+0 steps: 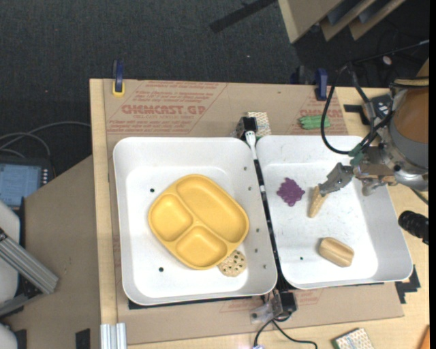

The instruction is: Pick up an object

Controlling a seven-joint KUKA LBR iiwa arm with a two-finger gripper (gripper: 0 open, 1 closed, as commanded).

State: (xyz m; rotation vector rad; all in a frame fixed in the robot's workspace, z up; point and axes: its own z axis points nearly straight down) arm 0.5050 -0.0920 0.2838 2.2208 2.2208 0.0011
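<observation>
Camera view: gripper point(325, 189) hovers in the right bin point(381, 262), fingers apart just above the tan cone-shaped piece point(315, 204); purple grape cluster point(291, 191) beside it, bread roll point(336, 251) near the front edge.

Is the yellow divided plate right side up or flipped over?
Right side up. The yellow divided plate in the left bin shows its three hollow compartments facing upward, with raised ridges between them.

My surface point(204, 102) is a brown board printed with red lettering, held by blue clamps point(118, 77) at its far edge. Dark grey carpet point(61, 41) lies beyond it. Black cables point(41, 133) trail at left. A wooden piece point(327, 17) stands top right.
</observation>
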